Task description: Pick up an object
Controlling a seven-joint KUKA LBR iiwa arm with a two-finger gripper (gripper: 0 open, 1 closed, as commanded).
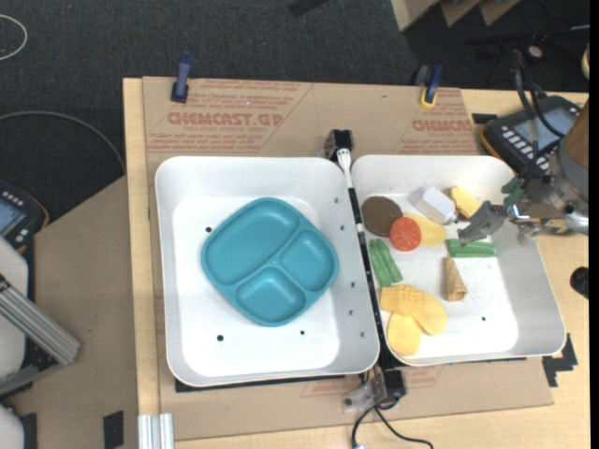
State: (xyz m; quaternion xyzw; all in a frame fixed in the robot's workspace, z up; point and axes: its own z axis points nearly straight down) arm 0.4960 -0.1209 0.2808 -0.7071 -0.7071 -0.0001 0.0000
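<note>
Left bin [178, 251]: a teal divided plate [270, 261] lies at its centre. Right bin [524, 316]: a brown disc [379, 214], a red tomato [405, 234], green pieces [384, 262], yellow pieces [412, 311], a tan wedge [454, 280], a white block [437, 202] and a green strip [470, 247]. The gripper [487, 219] hangs over the bin's upper right, just above the green strip; its opening cannot be judged, and nothing shows in its grasp
</note>
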